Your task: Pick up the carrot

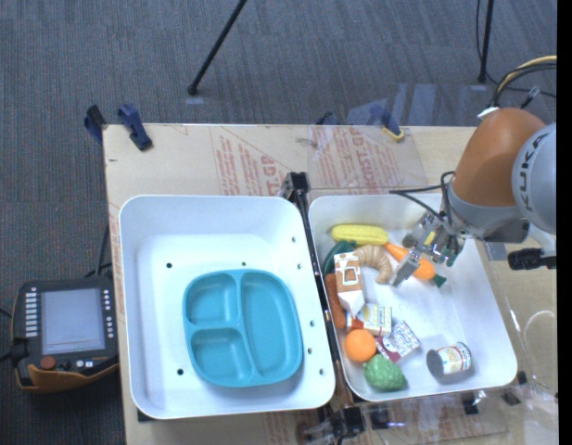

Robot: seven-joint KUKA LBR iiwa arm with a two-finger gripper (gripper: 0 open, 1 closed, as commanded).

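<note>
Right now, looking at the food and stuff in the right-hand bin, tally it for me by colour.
Orange: 2 — carrot, orange ball
Yellow: 1 — corn cob
Green: 1 — leafy lump
Tan: 1 — croissant
White and red: 3 — carton, two packets
Silver: 1 — can
Total: 9
</note>
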